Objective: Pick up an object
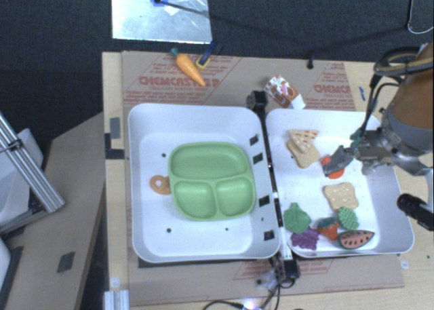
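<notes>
Low at the front of the right bin, a toy watermelon slice lies against the front wall, red with a dark green rind, beside purple grapes and a small red-and-green strawberry.

By size, the brown cardboard sheet under both bins comes first, printed with red lettering. On it sit two shallow white plastic bins with rounded corners, touching along a black-clipped seam. The left bin holds a smooth green plate with three compartments, and a small tan pretzel just left of the plate. A crinkled silver foil square lies behind the bench on dark carpet.

The arm enters from the right, grey with an orange band. Its gripper hangs low over the middle of the right bin, dark fingers tight against a small red-orange piece; whether the fingers clamp it or only touch it cannot be told.

Smaller toys fill the right bin: a tan pizza wedge overlapping a pale bread-like piece behind the gripper, a toast-shaped slice in front of it, a knobbly green broccoli, and a textured green leaf. Beyond the bins lie an orange carrot and a red-and-white wrapped packet.
</notes>
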### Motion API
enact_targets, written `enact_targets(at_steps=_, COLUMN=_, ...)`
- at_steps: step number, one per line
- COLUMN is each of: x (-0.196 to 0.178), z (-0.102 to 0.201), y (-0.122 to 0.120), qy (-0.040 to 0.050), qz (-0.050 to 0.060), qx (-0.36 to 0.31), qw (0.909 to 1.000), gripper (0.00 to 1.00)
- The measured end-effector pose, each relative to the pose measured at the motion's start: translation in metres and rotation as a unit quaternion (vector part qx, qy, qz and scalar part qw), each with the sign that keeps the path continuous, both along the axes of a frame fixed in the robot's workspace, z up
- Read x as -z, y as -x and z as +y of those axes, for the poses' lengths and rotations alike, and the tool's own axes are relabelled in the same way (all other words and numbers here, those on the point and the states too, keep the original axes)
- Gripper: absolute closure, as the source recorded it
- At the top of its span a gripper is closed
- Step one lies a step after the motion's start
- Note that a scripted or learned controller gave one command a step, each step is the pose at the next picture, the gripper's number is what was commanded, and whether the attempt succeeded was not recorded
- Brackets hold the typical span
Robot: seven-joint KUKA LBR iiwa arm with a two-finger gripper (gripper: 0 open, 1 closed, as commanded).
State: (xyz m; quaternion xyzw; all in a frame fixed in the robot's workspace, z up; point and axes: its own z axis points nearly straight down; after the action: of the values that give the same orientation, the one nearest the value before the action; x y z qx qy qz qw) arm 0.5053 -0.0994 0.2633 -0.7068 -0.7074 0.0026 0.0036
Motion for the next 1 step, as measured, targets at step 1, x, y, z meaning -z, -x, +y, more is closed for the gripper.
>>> enact_targets(at_steps=1, x=-0.0049, z=0.0002, y=-0.0018, qy=0.0007, qz=-0.005, qx=-0.001, qw=1.0, gripper=0.0)
